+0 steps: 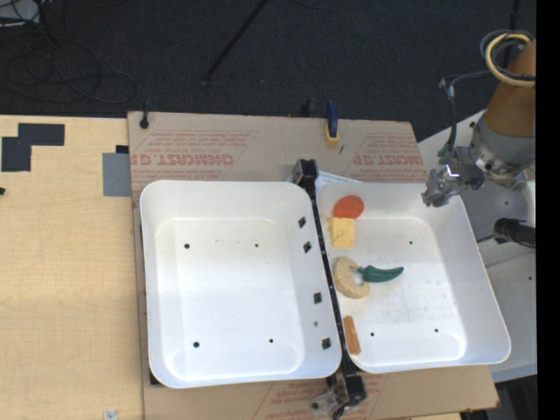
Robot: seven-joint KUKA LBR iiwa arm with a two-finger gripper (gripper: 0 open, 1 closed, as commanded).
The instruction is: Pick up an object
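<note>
With the metal two-finger gripper (440,187) parked at the right white bin's (477,261) upper rim, grip state untellable, the round orange-red toy (349,206) could be missed against the divider.

The whole setup is seen from one fixed camera, mounted above the bench (61,261) and tilted down at a slant. Both bins, left (227,195) and right (464,234), are framed from a fair way back, and the dark floor (262,42) is caught behind. The arm (512,103) is cut off at right.
</note>
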